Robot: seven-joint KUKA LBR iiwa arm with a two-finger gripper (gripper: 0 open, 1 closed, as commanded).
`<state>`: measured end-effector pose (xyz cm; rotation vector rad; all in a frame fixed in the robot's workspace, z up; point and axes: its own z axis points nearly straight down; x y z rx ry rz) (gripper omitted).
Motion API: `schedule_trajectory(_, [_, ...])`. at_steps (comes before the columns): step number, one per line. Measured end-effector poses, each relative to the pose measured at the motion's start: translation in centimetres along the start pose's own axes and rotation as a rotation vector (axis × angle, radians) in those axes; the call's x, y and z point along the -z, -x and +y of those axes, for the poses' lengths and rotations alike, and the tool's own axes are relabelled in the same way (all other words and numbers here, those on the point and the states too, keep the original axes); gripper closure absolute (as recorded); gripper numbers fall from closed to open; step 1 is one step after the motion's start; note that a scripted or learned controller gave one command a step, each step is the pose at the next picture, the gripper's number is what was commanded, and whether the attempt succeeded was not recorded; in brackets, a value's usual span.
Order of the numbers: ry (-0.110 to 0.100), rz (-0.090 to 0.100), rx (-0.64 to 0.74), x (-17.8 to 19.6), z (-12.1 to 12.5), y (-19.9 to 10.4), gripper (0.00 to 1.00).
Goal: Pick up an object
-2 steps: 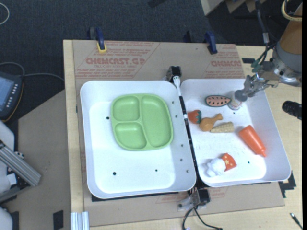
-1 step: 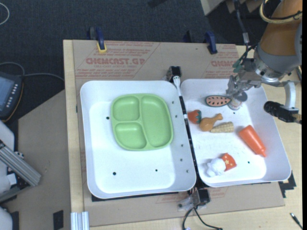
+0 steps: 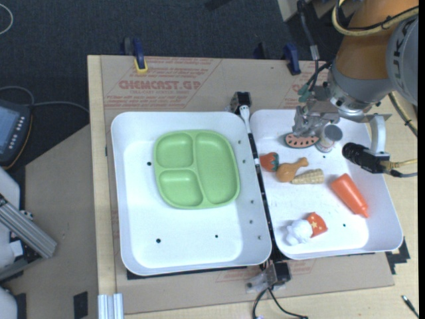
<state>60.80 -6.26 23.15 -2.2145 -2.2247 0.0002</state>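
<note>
Hovering over the right white bin's [image 3: 372, 241] far edge, the gripper [image 3: 309, 121], its spread unreadable, touches the flat plastic watermelon slice [image 3: 299, 139]: light, rigid, slippery; pinch its thin edges.

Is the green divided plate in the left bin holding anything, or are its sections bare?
Bare. The green plate lies flat in the left bin, and all three of its sections show only plain green surface.

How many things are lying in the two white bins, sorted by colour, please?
Green: 1, the plate
Orange: 1, the carrot
Tan: 2, the drumstick and the corn cob
Red: 3, the tomato, the watermelon slice, the red-and-white toy
Total: 7
</note>
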Motion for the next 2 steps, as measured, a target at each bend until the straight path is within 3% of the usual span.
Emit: schedule_trajectory(2, [0.004, 0.0, 0.001, -0.2, 0.0, -10.8, 1.0])
